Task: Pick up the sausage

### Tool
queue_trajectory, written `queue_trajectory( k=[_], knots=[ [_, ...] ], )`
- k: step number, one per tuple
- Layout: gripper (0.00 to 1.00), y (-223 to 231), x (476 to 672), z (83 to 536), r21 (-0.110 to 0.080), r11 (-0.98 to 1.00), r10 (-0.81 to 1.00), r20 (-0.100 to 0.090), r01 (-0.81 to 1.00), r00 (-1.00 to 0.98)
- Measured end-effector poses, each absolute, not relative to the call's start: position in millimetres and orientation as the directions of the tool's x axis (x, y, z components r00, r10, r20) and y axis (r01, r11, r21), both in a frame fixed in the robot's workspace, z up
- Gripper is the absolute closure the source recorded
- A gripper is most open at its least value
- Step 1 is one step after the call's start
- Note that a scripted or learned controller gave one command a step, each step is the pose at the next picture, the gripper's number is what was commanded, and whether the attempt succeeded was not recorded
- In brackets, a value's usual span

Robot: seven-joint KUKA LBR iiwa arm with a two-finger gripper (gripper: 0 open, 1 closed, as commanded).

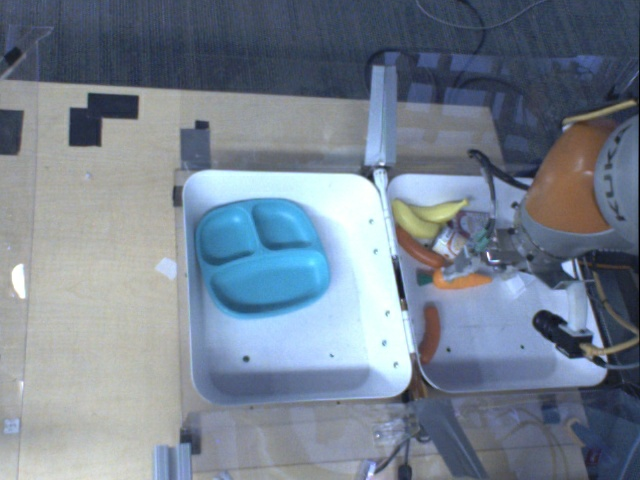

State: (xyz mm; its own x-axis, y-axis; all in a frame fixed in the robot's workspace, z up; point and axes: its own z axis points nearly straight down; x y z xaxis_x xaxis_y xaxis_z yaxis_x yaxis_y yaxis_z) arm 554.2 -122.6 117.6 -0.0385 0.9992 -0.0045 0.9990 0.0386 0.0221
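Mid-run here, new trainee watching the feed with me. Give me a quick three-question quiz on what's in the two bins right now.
1. True or false: the blue divided plate lies in the left bin.
2. Which item lies nearest the front-left corner of the right bin? A) banana B) carrot C) brown sausage
3. Fill in: the gripper sits over a cluster of food at the ____ of the right bin.

Key: 1 true. 2 C; the sausage lies apart from the cluster, beside the divider. 3 back-left, over the banana, a red sausage-like piece and the carrot.
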Motion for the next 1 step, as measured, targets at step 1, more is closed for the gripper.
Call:
queue_trajectory(
  k=[1],
  knots=[
    [0.00, -165.2, 507.5, 148.8, 0.006, 0.090, 0.996, -0.002, 0.996, -0.090]
  ],
)
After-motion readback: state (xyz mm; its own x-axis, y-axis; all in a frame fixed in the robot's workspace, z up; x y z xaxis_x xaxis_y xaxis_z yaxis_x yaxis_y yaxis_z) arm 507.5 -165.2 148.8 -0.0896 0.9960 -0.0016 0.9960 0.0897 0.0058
